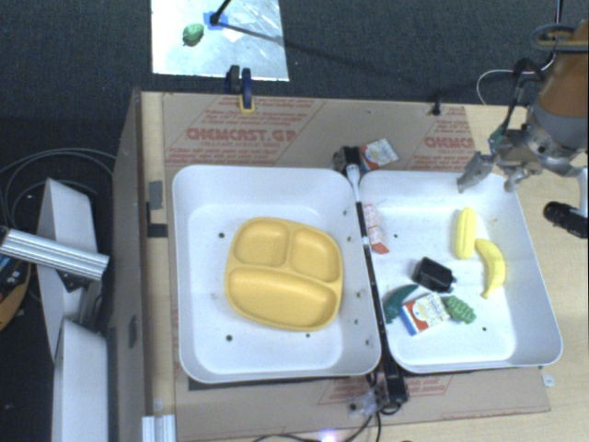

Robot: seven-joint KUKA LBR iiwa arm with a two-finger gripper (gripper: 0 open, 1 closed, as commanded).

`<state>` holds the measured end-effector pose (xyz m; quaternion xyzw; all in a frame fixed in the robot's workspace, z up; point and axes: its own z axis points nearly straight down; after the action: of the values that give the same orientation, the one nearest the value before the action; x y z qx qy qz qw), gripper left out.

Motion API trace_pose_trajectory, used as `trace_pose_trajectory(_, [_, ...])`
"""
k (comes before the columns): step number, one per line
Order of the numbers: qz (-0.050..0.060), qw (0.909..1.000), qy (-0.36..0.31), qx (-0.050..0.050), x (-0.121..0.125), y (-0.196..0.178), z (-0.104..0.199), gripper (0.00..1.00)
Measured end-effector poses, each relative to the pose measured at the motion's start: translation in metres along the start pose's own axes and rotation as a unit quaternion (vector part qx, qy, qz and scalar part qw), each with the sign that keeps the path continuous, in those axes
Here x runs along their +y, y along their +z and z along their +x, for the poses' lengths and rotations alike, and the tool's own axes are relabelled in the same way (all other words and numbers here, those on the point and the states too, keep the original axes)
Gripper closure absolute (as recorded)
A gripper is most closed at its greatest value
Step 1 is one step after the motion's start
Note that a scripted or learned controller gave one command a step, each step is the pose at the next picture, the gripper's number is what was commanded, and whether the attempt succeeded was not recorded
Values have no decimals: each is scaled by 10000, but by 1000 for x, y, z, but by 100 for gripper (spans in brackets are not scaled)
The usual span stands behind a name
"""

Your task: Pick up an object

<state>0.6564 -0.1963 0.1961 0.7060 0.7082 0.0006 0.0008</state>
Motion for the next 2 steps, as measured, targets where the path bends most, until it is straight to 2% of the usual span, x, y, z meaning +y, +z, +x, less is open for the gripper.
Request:
trace_pose_trajectory(1, [1, 10000, 8, -2, -19, 112, -10, 0])
trace_pose_trajectory(2, [-20, 10000, -4, -11, -17, 100, -10, 100])
